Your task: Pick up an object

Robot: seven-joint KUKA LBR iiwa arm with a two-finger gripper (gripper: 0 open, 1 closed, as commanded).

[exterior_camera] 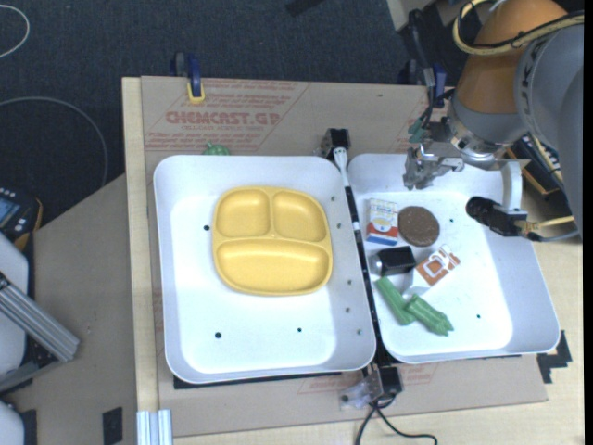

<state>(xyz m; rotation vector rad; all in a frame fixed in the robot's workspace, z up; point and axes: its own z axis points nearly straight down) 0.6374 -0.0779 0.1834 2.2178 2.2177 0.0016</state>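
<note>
Reaching from the right, tool (422,171) poised over right bin (519,295).

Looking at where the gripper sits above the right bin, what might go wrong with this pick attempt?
The gripper hovers near the right bin's far wall, away from the items, so closing here would likely grab nothing. The brown disc, small carton and black object lie crowded together, so a descent there may nudge neighbours or catch two at once. The green vegetable looks low and may slip.

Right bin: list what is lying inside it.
In the right bin: a brown disc, a small carton, a black block, an orange-white packet and green pods. Anything beneath them is covered.
</note>
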